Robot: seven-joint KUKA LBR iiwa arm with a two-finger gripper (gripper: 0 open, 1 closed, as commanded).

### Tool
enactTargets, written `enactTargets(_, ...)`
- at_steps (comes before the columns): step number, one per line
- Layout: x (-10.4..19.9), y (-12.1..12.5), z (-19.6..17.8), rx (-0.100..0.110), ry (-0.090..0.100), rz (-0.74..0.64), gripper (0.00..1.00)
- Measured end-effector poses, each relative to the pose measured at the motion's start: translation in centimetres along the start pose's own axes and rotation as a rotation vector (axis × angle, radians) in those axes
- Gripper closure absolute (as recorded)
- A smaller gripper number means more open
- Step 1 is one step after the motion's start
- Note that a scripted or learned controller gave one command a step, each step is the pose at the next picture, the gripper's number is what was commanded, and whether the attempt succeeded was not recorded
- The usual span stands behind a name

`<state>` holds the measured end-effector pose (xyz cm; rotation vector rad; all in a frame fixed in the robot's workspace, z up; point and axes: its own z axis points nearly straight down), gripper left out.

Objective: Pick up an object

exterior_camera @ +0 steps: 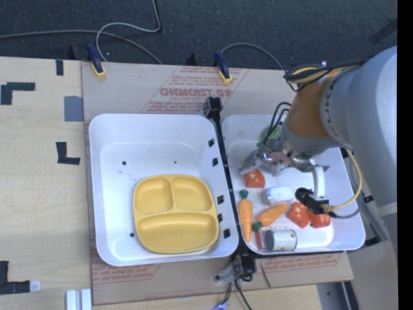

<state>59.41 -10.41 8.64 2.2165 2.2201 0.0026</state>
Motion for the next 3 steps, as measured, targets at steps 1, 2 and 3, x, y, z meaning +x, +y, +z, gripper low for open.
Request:
enactTargets(1,-0.2,0.9,0.0,0.004,0.002,0.0,0.0)
enactTargets(2,0.7,0.3,0.0,0.0,-0.001,0.001,0.0)
enactTargets(3,0.9,-1.3,0.0,-0.002,-0.001,0.001,0.0)
